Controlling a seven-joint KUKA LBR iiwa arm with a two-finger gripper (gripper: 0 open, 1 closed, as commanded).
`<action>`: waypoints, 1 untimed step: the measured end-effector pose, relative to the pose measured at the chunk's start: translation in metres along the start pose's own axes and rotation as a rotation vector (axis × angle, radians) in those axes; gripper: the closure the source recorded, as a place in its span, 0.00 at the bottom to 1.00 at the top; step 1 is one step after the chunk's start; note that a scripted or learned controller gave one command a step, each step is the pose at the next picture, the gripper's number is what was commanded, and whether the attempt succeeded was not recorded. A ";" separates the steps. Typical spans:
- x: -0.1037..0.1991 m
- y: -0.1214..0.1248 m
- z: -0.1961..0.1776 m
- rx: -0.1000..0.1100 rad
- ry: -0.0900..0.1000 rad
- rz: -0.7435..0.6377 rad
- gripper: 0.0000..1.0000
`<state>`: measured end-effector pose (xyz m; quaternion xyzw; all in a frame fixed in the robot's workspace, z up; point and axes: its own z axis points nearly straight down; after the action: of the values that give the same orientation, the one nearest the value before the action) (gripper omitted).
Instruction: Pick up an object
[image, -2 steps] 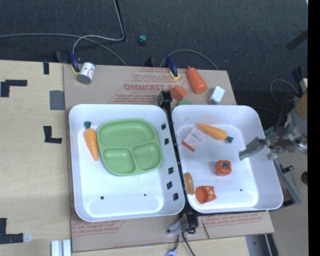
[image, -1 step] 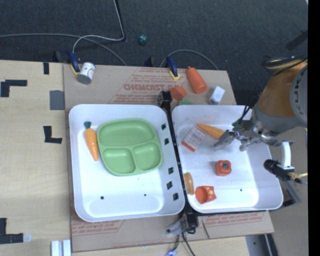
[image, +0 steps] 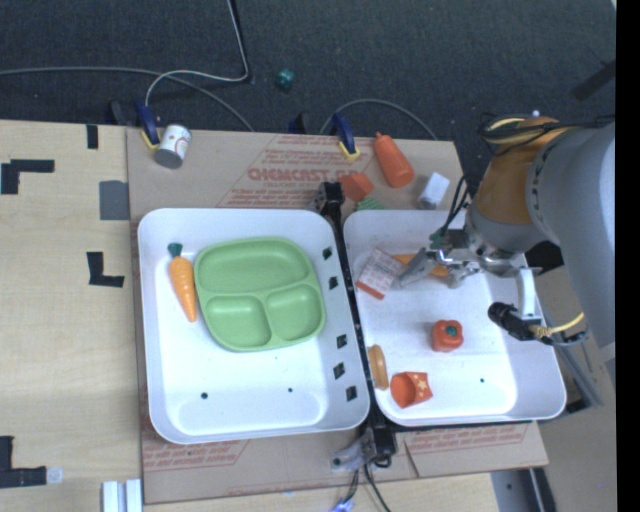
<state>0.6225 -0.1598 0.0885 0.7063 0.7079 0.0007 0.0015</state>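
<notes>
Gripper down in the right bin, beside a small packet.

The packet (image: 378, 271), white with red print, lies at the upper left of the right bin (image: 500, 400), and the gripper (image: 425, 268) sits just to its right; whether its fingers are open or closed I cannot tell. Nearer in that bin are a red tomato (image: 447, 335), an orange cup (image: 411, 387) and a small bread roll (image: 378, 365). The left bin (image: 230, 420) holds a green divided plate (image: 260, 293) and a toy carrot (image: 182, 284).

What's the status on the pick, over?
Hand low in the right bin, by a small packet. Nothing seen in its grasp. Orange-red toy and red cup lie apart, nearer the front.
</notes>
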 end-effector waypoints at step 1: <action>-0.014 -0.095 0.002 0.001 -0.001 0.003 0.00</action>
<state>0.5279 -0.1744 0.0867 0.7074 0.7068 0.0000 0.0019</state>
